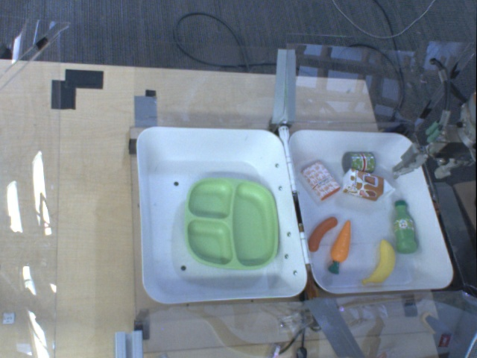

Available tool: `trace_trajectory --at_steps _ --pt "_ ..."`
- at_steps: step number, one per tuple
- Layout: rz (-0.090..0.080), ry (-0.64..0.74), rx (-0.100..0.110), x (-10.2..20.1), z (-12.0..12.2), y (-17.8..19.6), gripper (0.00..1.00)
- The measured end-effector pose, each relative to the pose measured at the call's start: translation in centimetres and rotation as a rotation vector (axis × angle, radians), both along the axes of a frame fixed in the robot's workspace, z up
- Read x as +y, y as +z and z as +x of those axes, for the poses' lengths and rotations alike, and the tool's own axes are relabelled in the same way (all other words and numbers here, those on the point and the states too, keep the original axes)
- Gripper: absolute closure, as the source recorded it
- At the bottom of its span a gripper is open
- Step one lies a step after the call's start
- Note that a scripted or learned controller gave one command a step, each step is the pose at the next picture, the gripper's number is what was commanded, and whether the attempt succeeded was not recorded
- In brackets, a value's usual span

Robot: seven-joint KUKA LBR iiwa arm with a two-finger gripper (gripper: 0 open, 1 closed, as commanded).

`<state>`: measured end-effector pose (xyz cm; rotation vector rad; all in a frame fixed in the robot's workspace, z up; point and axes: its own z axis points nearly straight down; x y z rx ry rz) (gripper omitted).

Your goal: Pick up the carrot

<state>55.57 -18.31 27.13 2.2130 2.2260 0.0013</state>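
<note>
The gripper hangs at the right bin's far right rim, near the can; whether it is open or shut I cannot tell at this size, and nothing shows in its hold. The carrot lies in the lower middle of that bin, orange body with its green end pointing toward the near wall, well apart from the gripper. A red sausage lies just beside it on the left, and a banana is near on the right. The step in hand looks like the approach. To do it well, the arm should travel over the carrot's thicker upper half, turn the wrist so the grip closes across the carrot's width, and descend straight, keeping clear of the sausage.
</note>
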Motion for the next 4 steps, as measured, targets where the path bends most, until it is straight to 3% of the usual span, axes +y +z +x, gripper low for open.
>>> trace_trajectory --at_steps 2,4 --pt "0.0 0.327 -0.005 8.8 -2.1 -17.6 0.0" --pt "0.0 0.067 -0.007 8.9 9.8 -18.4 0.0"
